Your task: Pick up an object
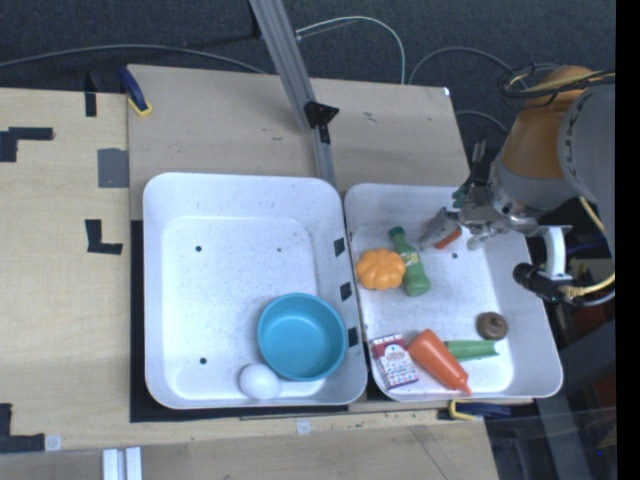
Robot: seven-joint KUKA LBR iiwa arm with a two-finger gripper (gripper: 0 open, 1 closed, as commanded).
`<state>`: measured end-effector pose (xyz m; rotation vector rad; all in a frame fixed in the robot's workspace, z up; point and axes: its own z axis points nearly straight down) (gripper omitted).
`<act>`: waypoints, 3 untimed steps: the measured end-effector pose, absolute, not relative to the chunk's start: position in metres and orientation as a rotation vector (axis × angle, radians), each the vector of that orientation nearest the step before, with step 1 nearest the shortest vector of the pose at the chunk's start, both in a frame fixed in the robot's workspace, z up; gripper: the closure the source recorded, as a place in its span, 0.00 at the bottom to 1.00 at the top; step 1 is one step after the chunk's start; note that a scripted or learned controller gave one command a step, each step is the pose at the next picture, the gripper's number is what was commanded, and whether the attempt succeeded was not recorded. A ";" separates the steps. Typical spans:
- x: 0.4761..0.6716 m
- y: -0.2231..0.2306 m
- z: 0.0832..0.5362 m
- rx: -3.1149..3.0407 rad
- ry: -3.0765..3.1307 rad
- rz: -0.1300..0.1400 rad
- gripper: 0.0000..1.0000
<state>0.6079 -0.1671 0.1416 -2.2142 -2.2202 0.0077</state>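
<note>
Left of gripper (447, 230), green bottle (410, 264)

I work in a robotics lab, not a home or kitchen. My counter (230, 118) is a plain wooden board marked with strips of black tape (97, 236), and loose cables (350, 28) trail over the dark carpet (420, 8) behind it. A metal pole (285, 53) slants in from above. Two shallow white bins (245, 193) sit side by side holding toy food, such as a plastic carrot (438, 358) and a small pumpkin (381, 269).
</note>
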 end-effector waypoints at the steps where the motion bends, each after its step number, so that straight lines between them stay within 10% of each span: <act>1: 0.606 -0.166 0.087 -2.216 -2.221 0.007 0.00; 2: 0.608 -0.165 0.101 -2.216 -2.224 0.003 1.00; 3: 0.601 -0.167 0.160 -2.223 -2.225 -0.003 1.00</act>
